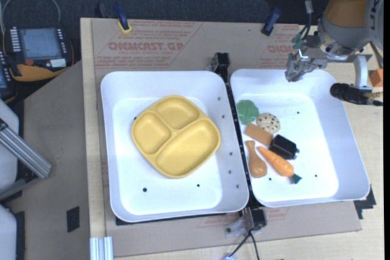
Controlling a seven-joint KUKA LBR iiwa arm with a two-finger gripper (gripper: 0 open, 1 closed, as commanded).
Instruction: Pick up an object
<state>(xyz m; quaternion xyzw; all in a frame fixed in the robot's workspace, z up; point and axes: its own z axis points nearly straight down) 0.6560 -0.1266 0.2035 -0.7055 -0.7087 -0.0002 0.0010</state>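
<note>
Above right bin's (341, 131) rim, gripper (295, 72)

I can't resolve the gripper (297, 70) fingers at the right bin's (341, 131) 12 o'clock rim; too small and dark. Arm (353, 3) cut off by the top and right edges. Handheld control unit (36, 49) at 9 o'clock clipped by the left edge, its screen unreadable.

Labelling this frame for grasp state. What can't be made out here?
- Gripper, camera view: too small and dark to read its state.
- Arm: cut off by the top and right edges.
- Carrot: partly overlaps the wooden spoon-like piece, hiding part of it.
- Black block: too dark to identify.
</note>
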